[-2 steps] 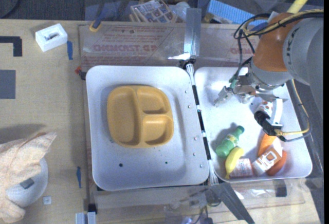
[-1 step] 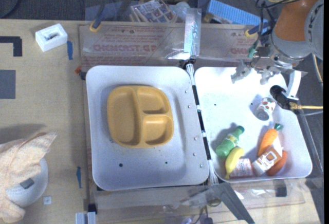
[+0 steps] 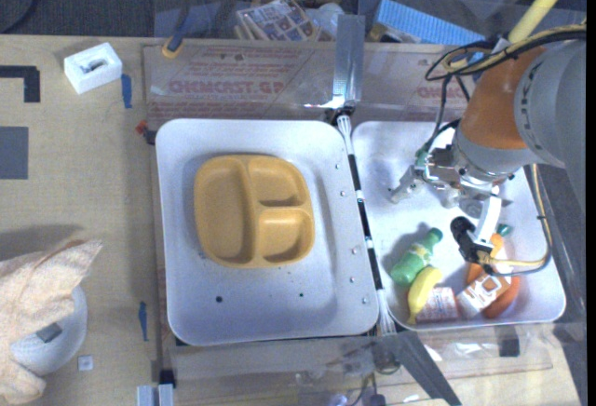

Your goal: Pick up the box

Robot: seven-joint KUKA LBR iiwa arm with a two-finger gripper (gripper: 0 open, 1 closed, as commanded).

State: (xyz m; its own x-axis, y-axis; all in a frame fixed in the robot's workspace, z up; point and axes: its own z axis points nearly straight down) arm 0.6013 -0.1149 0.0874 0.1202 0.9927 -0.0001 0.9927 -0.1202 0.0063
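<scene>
The box (image 3: 481,290) is small, white with orange on it, and it lies on the floor of the right bin (image 3: 382,148), in the corner nearest the camera on the view's right. From the gripper (image 3: 438,182) it is well apart, down the view and a little to the right, and no part of the gripper touches it. An orange piece (image 3: 507,300) lies against the box on its right side; I cannot tell what it is.

Just to the view's left of the box, by the bin's near wall, I see a white packet (image 3: 440,304) with a red label. A banana (image 3: 424,286) lies slanted against the packet. Next up the view, a green bottle (image 3: 413,262) with a yellow cap lies on its side, its cap end turned toward the gripper. It is the loose thing nearest the gripper, yet clear of it.

The gripper hangs over bare white floor in the far half of the right bin. From my feed I cannot tell how far the jaws stand open — the metalwork under the wrist blurs together — but the box is not in them. The grey arm (image 3: 549,106), with its orange band, reaches in from the view's right.

Across the divider, well to the view's left of the gripper, the left bin (image 3: 177,302) holds a yellow divided plate (image 3: 253,209), lying flat near its middle.
</scene>
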